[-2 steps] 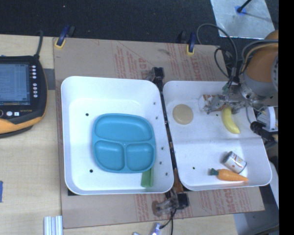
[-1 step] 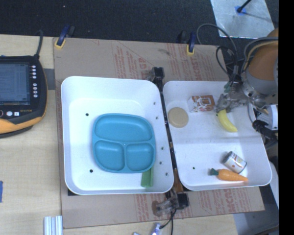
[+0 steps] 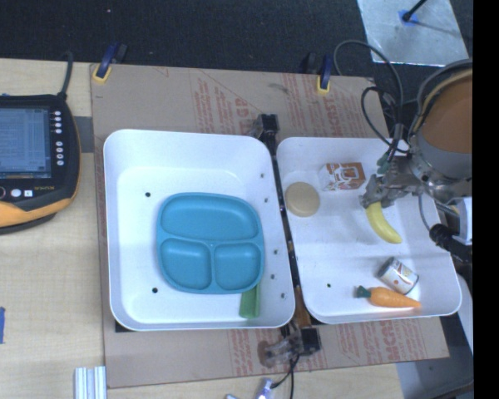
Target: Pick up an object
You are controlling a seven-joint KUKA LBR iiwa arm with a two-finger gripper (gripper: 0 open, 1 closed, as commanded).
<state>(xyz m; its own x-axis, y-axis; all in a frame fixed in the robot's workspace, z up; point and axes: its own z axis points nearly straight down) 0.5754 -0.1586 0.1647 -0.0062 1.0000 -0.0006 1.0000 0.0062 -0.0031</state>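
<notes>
**Gripper over the banana's far end**

Camera view: we see the gripper (image 3: 382, 191) low in the right bin (image 3: 316, 306), at the banana (image 3: 382, 223). We can't tell its state. We'd centre over the banana's middle, clear of the packet (image 3: 343, 175).

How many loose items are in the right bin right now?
5: snack packet and round tan disc at the back, banana under the gripper, can and carrot in front.
</notes>
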